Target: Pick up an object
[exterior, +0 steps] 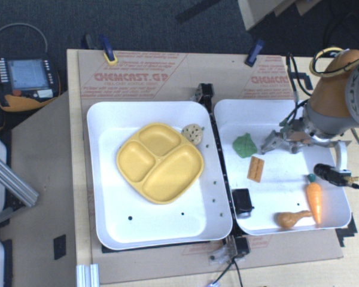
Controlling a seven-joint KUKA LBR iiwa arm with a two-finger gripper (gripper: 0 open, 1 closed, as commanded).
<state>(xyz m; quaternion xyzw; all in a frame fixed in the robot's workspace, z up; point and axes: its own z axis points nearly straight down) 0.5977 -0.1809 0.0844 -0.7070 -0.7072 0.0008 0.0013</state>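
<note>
The grey two-finger hand (pixel 274 142), fingers spread apart and holding nothing, is hovering in the right white bin (pixel 227 124), with the crumpled green leaf-shaped toy (pixel 245 145) lying just to its left.

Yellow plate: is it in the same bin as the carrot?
No, the yellow plate lies in the left bin, while the carrot lies in the right bin.

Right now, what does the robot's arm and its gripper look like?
The grey rounded arm carries an orange band above the wrist. Black cables loop along beside it. The metal two-finger gripper is dark grey and angular, with thin struts leading to its tips.
</note>
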